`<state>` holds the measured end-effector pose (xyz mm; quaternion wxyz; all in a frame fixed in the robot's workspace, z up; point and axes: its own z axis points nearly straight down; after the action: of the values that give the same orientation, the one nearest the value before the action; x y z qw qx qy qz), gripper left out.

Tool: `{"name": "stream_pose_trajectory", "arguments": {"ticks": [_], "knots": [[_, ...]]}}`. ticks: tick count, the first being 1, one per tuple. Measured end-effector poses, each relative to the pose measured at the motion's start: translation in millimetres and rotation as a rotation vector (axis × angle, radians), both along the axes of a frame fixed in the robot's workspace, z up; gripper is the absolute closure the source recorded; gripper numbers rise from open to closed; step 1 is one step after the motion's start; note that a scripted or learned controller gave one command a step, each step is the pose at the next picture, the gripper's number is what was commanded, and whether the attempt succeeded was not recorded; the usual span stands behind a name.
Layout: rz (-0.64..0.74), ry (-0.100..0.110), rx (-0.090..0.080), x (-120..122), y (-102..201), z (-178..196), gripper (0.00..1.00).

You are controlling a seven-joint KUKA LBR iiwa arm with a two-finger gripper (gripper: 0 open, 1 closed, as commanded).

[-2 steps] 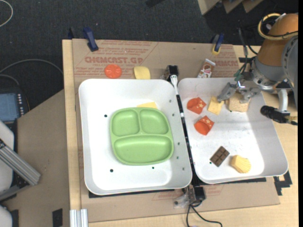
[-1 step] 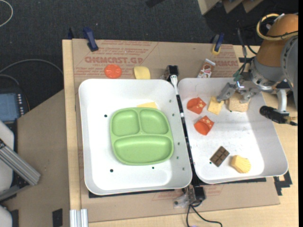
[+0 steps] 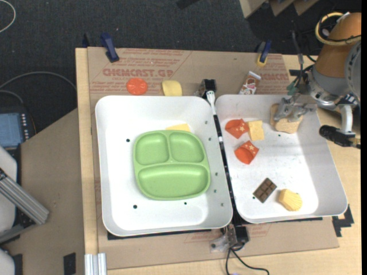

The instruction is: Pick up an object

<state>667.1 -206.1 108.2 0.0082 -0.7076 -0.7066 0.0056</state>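
Evidently the pincer (image 3: 288, 114) is lowered over a tan lump (image 3: 287, 125) in the right bin (image 3: 321, 171), presumably for grasping, though its opening cannot be told.

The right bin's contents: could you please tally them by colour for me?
Right bin, loose items:
Red: 2
Yellow: 2
Brown: 1
Tan: 1, under the gripper
Total: 6
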Motion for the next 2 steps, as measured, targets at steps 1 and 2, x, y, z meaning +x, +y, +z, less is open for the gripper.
{"name": "stream_pose_trajectory", "arguments": {"ticks": [1, 2], "knots": [[0.005, -0.015, 0.001, -71.5, 72.0, 29.9, 1.0], [0.002, -0.019, -0.003, -69.1, 67.7, 28.0, 0.0]]}}
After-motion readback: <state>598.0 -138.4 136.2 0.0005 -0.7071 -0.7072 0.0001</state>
